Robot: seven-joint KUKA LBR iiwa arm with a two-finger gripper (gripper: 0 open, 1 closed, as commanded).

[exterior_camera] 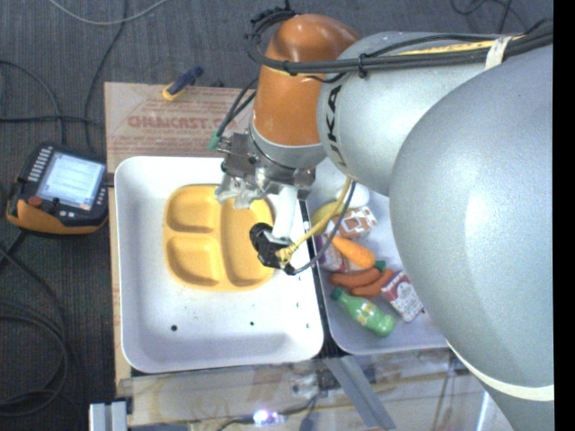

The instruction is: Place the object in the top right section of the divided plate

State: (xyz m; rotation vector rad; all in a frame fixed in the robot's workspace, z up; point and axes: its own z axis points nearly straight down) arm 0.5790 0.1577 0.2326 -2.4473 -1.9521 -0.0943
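Overhead view of the table with two shallow white bins side by side. The left bin [144, 330] holds the yellow divided plate [211, 236], lying flat with its compartments facing up so that an item can be lowered straight into one of them. The right bin [359, 339] serves as the supply: it contains an orange toy carrot [355, 252], a reddish sausage [359, 279], a green bottle [367, 315] and small packets, all lying loosely together near the bins' shared wall. The arm reaches in from the right, its orange band [296, 70] above the wrist, and poses the gripper [238, 189] over the far right part of the plate, the position that suits a vertical release into the section named in the task. Whether the gripper is open or closed cannot be told from this angle, and no item can be seen between its tips, so which object is meant, and whether it is carried, remains unclear. A black fitting with yellow cable [269, 245] hangs beside the wrist over the plate's right edge. A teach pendant [58, 189] rests on the floor at far left, beside a wooden board [162, 124] under the bins.
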